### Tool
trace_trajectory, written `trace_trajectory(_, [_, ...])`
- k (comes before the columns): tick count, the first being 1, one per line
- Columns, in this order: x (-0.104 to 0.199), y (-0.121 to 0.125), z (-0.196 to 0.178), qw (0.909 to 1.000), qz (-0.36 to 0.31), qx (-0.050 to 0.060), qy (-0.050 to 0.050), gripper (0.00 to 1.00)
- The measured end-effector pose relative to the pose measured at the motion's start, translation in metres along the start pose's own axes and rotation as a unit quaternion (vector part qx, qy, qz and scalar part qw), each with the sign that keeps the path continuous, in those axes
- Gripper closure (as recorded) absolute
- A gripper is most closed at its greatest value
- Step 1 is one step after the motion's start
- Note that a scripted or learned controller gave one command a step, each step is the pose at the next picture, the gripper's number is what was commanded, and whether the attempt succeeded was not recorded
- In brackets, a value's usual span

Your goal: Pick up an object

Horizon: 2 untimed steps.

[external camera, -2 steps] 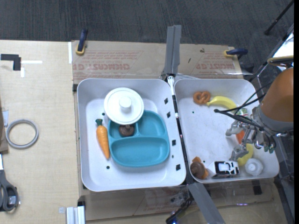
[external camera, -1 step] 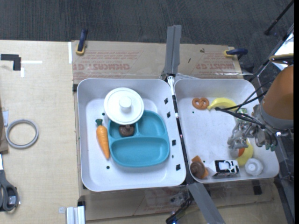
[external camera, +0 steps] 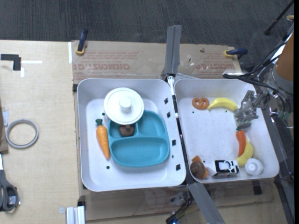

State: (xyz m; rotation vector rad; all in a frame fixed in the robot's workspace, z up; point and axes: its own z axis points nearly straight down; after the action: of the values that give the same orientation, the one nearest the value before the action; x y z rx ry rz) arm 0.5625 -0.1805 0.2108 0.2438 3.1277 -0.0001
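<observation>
My gripper (external camera: pixel 243 119) hangs at the right side of the right bin (external camera: pixel 212 132), just right of a yellow banana (external camera: pixel 223 104) and just above a red pepper (external camera: pixel 240 142). I see nothing held in it. A pretzel (external camera: pixel 201 103) lies left of the banana. Along the bin's near edge sit a brown lump (external camera: pixel 199 168), a black-and-white toy car (external camera: pixel 226 167), a small white round piece (external camera: pixel 253 167) and a yellow fruit (external camera: pixel 246 154) that touches the pepper.
The left bin (external camera: pixel 88 125) holds a blue divided tray (external camera: pixel 140 148) with a brown item (external camera: pixel 125 130), a white round lid (external camera: pixel 124 105) and a carrot (external camera: pixel 103 140). A grey ring (external camera: pixel 20 133) and scissors (external camera: pixel 7 195) lie on the bench at left.
</observation>
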Motion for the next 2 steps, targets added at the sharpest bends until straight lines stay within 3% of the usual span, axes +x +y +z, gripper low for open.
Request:
trace_trajectory(1, [-0.051, 0.006, -0.046, 1.0, 0.005, 0.0, 0.0, 1.0])
trace_trajectory(2, [-0.079, -0.03, 0.1, 0.9919, 0.127, 0.001, 0.0, 1.0])
